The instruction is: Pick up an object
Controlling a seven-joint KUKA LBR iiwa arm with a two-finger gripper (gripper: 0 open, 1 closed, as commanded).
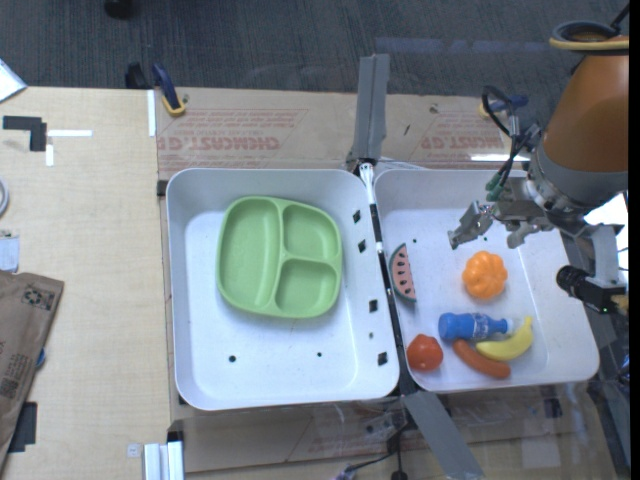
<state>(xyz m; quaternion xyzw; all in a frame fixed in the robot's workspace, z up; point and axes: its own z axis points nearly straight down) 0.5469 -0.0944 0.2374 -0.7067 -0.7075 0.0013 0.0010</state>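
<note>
From my feed I see the gripper [492,225] hanging over the upper part of the right bin [570,368], its two fingers spread apart with nothing between them. Just below and slightly right of it sits an orange pumpkin-shaped toy [485,274], close to the fingertips but apart from them.

Lower in the same bin I have a blue bottle [470,325] lying on its side, a yellow banana [508,341] touching it, and an orange-red sausage [482,359] tucked along the banana's lower edge. A red tomato [424,352] sits near the bin's left wall, and a watermelon slice [403,272] lies against that wall higher up.

The left bin [200,368] holds a green divided plate [281,257] with three compartments.

Behind both bins a cardboard sheet [260,128] lies flat on the bench [80,218]; red lettering runs across it upside down, and I think it reads "CHEMCAZ", though the print is too faint to be sure. At the far left, a brown paper bag [22,338] carries a small recycling mark.
</note>
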